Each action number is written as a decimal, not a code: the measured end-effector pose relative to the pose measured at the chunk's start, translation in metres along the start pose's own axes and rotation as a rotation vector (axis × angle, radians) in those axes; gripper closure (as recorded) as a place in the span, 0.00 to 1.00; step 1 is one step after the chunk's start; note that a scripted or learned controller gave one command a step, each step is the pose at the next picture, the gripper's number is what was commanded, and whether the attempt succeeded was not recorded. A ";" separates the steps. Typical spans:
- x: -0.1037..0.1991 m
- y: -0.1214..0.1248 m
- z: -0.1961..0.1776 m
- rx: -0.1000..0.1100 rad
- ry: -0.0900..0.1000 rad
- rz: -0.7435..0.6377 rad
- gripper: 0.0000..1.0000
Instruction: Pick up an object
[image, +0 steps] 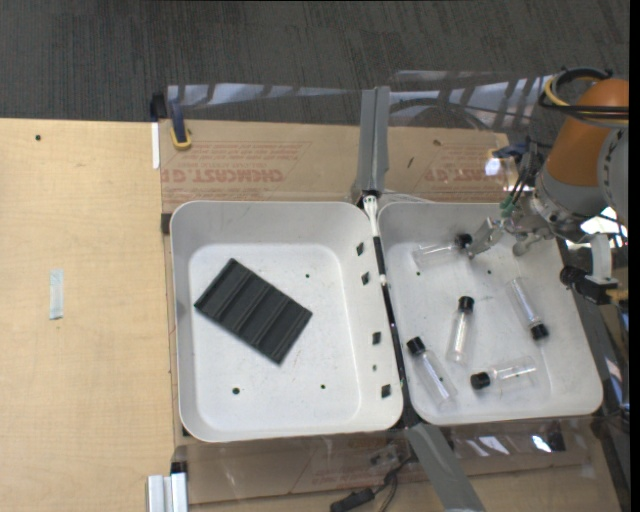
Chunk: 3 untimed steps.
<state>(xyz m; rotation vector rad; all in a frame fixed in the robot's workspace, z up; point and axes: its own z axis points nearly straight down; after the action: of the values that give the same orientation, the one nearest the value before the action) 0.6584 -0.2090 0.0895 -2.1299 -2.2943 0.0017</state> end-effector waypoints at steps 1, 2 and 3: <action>0.000 0.000 0.000 0.000 0.000 0.000 0.00; 0.066 0.001 0.001 -0.002 -0.008 -0.053 0.00; 0.054 -0.083 0.002 -0.003 -0.006 -0.060 0.00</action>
<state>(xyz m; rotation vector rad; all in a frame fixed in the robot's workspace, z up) 0.5714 -0.1617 0.0882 -2.0648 -2.3616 0.0041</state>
